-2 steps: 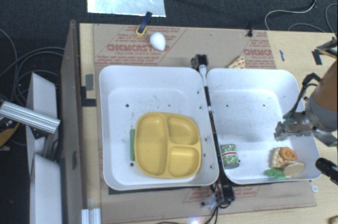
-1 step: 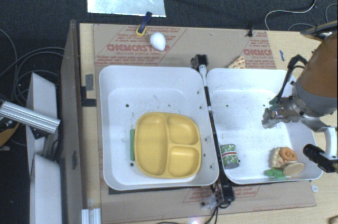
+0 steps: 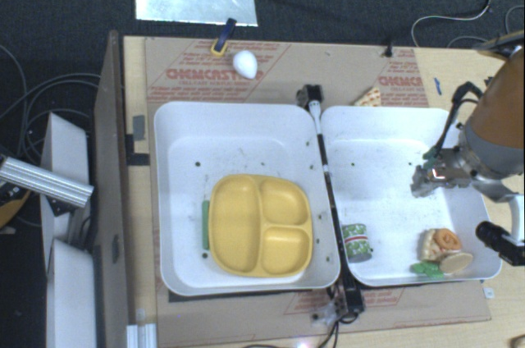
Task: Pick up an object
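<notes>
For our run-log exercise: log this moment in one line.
gripper: over right bin | yellow tray: left bin | grasp: none seen

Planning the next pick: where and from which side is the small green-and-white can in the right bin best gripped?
Probably across the small can's rounded sides, coming straight down from above. It seems to lie on its side against the right bin's left wall, so fingers likely fit best closing along the wall's direction, not across it. The gripper hovers further right, above the bin floor.
</notes>
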{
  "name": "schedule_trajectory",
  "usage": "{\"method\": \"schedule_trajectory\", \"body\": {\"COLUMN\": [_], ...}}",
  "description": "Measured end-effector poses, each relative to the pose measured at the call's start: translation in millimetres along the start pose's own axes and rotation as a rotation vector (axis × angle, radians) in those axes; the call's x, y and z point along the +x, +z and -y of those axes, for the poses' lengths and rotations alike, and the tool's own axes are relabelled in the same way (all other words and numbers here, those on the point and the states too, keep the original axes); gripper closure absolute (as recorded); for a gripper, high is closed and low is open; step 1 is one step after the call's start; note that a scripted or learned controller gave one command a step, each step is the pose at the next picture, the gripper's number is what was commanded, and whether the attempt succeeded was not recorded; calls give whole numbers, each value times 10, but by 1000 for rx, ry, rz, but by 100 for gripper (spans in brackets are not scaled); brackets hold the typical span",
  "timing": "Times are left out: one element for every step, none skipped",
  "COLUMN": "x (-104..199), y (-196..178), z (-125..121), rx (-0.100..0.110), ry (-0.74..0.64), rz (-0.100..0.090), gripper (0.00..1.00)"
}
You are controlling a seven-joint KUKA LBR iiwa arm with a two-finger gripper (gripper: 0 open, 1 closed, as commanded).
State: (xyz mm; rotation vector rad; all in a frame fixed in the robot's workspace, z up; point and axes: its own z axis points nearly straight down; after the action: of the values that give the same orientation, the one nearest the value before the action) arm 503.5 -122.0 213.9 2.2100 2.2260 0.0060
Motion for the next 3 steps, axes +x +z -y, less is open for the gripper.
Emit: {"method": "schedule_trajectory", "body": {"x": [1, -490, -355], "y": [-104, -121, -30], "z": [-13, -401, -64], "rx": [-3, 0, 8], "ry": [-4, 7, 7], "rz": [0, 2, -1], "gripper": [100, 100, 100]}}
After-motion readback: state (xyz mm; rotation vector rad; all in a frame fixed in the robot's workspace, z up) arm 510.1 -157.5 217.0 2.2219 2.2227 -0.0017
